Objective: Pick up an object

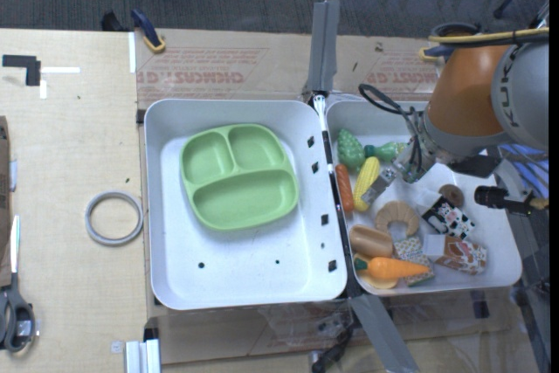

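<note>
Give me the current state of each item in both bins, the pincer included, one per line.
Green divided plate: flat in the left bin, upright, nothing in its compartments.
Corn cob: lying tilted in the right bin, right beside the pincer.
Carrot: lying on its side near the front wall.
Croissant: lying flat mid-bin.
Pincer: low over the right bin, nothing visibly held.

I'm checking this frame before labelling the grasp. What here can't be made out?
- Pincer: the fingers blur against the toys in the right bin, so open or shut, and any contact with the corn cob, is unclear in the camera view.
- Arm: cut off by the right edge.
- Green toy: too small to identify.
- Scissors: cut off by the left edge.
</note>
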Action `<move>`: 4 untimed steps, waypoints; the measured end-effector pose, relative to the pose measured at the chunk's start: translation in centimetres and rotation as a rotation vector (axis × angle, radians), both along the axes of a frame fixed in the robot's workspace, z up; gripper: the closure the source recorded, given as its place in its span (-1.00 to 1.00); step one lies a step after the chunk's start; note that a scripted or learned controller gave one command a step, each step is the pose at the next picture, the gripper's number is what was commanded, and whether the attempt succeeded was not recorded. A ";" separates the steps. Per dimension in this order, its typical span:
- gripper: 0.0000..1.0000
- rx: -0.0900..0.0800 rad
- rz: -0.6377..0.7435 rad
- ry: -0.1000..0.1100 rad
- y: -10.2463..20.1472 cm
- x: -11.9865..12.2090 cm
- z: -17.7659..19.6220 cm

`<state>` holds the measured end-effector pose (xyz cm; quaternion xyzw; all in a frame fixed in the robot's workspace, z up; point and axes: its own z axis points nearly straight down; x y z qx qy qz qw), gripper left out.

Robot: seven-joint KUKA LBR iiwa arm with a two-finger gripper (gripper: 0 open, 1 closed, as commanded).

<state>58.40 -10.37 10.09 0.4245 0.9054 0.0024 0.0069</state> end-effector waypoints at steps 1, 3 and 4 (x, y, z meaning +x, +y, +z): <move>-1.00 0.003 -0.179 0.015 -0.5 -7.3 4.9; -1.00 0.002 -0.210 0.015 0.2 -3.6 -0.9; -1.00 0.002 -0.283 0.014 -0.2 -0.7 10.2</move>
